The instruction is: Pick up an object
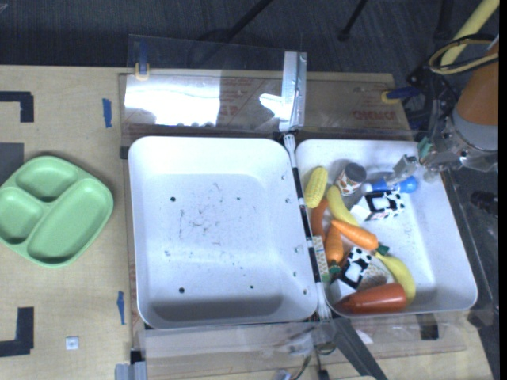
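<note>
The right bin (451, 279) holds a pile of toy food. In it lie a yellow corn cob (315, 187), a banana (339, 206), an orange carrot (354, 234), a red sausage-shaped piece (374, 298) and a second banana (398, 274). Two black-and-white patterned pieces (386, 204) (358, 266), a small grey can (348, 176) and a blue item (404, 186) lie among them. My gripper (424, 158) hangs over the bin's far right corner, just right of the blue item and above the pile. Nothing is visibly held in it.
The left bin (146, 161) sits beside the right one, sharing a middle wall. A green divided plate (51, 210) rests on the bench at far left. A clear plastic panel (206, 93) stands behind the bins. Cables (459, 50) hang at the upper right.
</note>
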`<action>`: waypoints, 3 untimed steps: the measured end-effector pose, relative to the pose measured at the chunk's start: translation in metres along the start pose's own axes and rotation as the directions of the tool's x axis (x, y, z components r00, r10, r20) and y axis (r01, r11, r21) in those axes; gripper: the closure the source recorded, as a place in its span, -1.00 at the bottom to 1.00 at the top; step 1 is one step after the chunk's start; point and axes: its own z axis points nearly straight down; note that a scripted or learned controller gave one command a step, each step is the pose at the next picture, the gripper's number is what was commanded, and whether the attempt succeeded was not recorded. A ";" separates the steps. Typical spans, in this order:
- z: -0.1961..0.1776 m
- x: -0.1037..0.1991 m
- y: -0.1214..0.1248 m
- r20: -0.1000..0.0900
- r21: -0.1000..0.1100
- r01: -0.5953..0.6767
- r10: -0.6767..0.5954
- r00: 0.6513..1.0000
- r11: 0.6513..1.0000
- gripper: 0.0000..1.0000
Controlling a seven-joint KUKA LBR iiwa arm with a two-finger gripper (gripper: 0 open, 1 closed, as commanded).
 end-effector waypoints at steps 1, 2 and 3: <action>0.036 0.008 0.029 -0.014 -0.001 -0.322 0.322 0.947 0.947 -1.00; 0.024 0.007 0.030 -0.006 -0.007 -0.320 0.320 0.948 0.948 1.00; -0.059 0.063 0.044 0.002 0.000 -0.385 0.385 0.923 0.923 1.00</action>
